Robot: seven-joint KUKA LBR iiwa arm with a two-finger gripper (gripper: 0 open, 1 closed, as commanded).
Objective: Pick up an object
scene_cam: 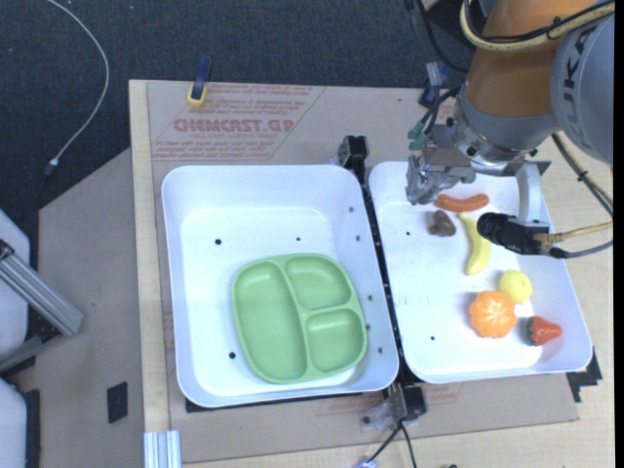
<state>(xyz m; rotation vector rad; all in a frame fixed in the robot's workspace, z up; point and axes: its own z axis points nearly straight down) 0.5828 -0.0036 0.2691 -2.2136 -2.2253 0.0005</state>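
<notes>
Camera view: gripper (429, 188) low at right bin (429, 349) far edge, fingers' state — cannot tell. Sausage (461, 202) just beside, brown lump (443, 223) below. Centre over one, descend straight, avoid wall.

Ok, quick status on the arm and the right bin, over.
Gripper low at right bin's far end, nothing seen held. Brown piece, sausage and banana close by. Orange, lemon, strawberry nearer front.
</notes>
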